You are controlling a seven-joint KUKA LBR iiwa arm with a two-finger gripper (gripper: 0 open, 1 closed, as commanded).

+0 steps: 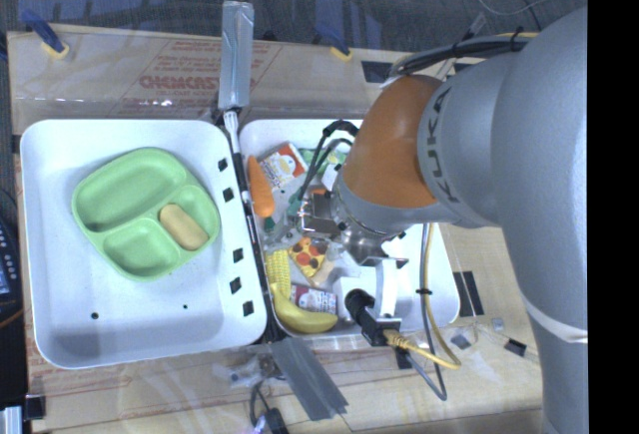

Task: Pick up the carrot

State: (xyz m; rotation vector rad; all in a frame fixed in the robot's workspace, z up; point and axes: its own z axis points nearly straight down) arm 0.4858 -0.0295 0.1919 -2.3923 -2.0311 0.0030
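The orange carrot (261, 188) lies lengthwise along the left wall of the right bin (439, 294), close to the divider. My gripper (313, 212) hangs low in that bin, just right of the carrot, under the arm's orange band and bulky wrist. The carrot rests on the bin floor, apart from the gripper.
Around the gripper the right bin holds a small printed box (285, 164), a pizza slice (309, 256), a corn cob (279, 268), a banana (301, 319) and a small packet (319, 300). In the left bin (60, 322) sits a green divided plate (130, 193) with a tan bread roll (184, 225).
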